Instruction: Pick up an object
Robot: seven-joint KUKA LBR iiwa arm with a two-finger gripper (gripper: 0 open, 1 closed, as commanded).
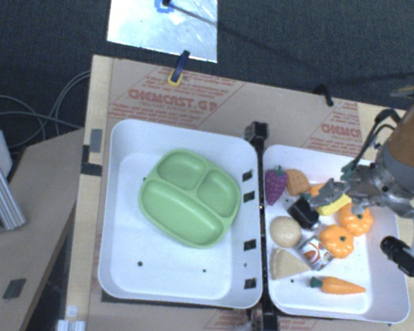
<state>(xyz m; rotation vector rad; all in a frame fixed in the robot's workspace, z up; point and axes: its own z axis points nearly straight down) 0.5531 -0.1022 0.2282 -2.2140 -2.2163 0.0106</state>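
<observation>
Left bin (113, 262): a green divided plate (189, 197) lies at its centre. Right bin (390, 301): purple grapes (275, 183), a beige ball (285, 230), a can (315, 252), two orange pumpkins (338, 241) and a carrot (341, 287). The gripper (322, 204) hangs over the far half beside a yellow piece (334, 205); whether its jaws are apart cannot be told. The cardboard (174, 101) beneath reads "CHEMCAST GP". Dark carpet (43, 23) surrounds the bench.

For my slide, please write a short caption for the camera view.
KUKA arm's gripper lowered among toy foods in the right bin; a green divided plate lies in the left bin.
</observation>
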